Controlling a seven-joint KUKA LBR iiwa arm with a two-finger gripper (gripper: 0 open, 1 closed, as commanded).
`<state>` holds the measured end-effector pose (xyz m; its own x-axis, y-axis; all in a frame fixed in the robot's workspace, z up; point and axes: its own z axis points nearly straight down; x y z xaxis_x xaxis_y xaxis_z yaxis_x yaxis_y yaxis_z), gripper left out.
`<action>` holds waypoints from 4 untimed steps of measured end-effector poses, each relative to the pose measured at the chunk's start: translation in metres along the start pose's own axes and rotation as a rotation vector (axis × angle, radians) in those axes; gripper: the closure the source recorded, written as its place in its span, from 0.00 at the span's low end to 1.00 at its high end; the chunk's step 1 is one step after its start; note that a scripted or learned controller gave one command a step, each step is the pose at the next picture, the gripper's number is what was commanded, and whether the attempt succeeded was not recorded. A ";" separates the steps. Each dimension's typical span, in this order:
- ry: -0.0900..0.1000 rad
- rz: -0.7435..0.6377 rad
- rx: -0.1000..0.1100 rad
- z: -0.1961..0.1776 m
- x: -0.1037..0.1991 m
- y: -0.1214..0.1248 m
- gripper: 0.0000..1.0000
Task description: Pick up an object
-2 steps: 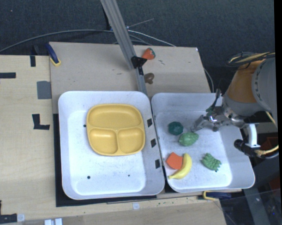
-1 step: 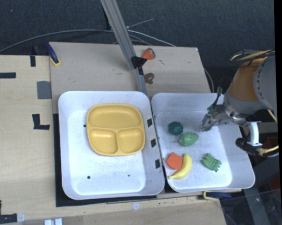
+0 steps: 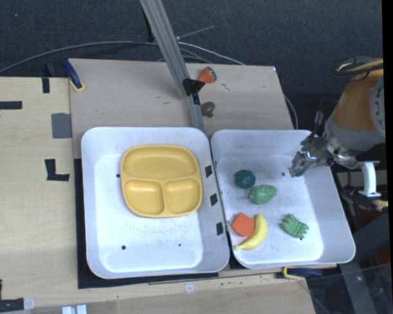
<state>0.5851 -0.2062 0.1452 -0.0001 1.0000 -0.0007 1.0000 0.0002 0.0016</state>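
Camera view: five small things are gathered in the right bin (image 3: 333, 206), a dark green ball (image 3: 245, 179), a pale green lump (image 3: 263, 194), a banana (image 3: 254, 233) touching an orange block (image 3: 243, 224), and a leafy green piece (image 3: 293, 226). A yellow divided plate (image 3: 162, 180) lies in the left bin (image 3: 98, 208). The hand (image 3: 300, 165) is poised over the right bin's upper corner, nothing gripped; whether it is open cannot be told, being small and perhaps blurred.
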 end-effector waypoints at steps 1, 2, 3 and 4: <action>0.000 -0.002 -0.002 -0.056 0.009 0.006 1.00; -0.001 -0.002 -0.003 -0.101 0.006 0.013 1.00; 0.002 -0.006 0.004 -0.090 0.064 0.009 1.00; 0.002 -0.006 0.003 -0.086 0.114 0.017 1.00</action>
<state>0.6019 -0.0919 0.2311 -0.0062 1.0000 0.0016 1.0000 0.0062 -0.0015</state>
